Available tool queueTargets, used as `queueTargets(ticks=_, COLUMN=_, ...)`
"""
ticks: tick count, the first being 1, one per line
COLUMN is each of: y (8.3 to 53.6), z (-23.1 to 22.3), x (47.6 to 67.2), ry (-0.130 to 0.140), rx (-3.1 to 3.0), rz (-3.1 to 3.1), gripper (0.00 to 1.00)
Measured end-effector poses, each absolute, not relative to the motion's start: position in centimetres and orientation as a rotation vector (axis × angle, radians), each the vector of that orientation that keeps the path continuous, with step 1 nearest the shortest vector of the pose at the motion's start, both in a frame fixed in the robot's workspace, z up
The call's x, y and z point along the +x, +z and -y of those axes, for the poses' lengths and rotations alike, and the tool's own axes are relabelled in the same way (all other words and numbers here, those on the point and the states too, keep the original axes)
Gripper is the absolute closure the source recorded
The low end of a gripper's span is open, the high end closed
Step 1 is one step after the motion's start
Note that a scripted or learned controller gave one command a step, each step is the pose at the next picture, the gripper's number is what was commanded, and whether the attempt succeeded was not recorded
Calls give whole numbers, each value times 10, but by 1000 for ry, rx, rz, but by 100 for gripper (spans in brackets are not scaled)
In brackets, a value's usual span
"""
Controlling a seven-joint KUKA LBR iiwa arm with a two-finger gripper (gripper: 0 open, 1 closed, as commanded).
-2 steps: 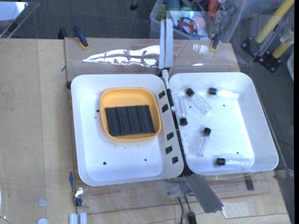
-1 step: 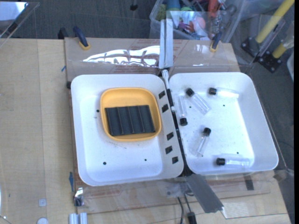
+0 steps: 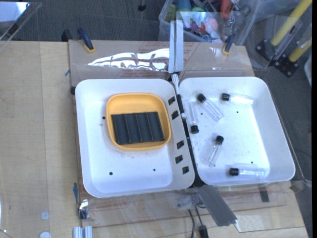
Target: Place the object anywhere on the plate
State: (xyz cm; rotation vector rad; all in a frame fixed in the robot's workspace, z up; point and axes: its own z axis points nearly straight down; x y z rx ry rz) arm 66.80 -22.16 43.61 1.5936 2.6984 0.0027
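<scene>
1. Your plate (image 3: 138, 100) is the yellow, rounded-square dish sitting centre-left of the frame, inside the left bin (image 3: 94, 172). A dark ribbed insert (image 3: 137, 128) lies flat on it and covers most of the floor.
2. The objects to move are clear vials with black caps, scattered in the right bin (image 3: 277, 148). Count five: one upper vial (image 3: 208, 105) near the bin's top, one at the top right (image 3: 235, 98), one against the divider (image 3: 192, 119), one mid-bin (image 3: 215, 148), one along the lower edge (image 3: 246, 172).
3. They lie on their sides at mixed angles, well apart from each other. That reads as loose scatter, not staging.
4. Pincer state: cannot tell from this view.
5. Nothing rests on the plate besides the insert, so the placing looks not yet done.
6. In the way: the raised divider (image 3: 181, 133) between the bins, with black tabs along it. Any carry from right to left must clear it.
7. The vial against the divider looks awkward; the wall crowds one side.
8. Background clutter: a clear tub of mixed items (image 3: 208, 9) at the top of the frame, blue clamps (image 3: 85, 39) at the upper left.
</scene>
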Motion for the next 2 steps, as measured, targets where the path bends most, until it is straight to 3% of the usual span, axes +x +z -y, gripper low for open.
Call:
queueTargets(ticks=1, y=437, z=222, x=668, ry=2, rx=998, rz=-2972, gripper=100)
queueTargets(ticks=2, y=437, z=223, x=626, ry=2, rx=510, rz=-3097, gripper=100)
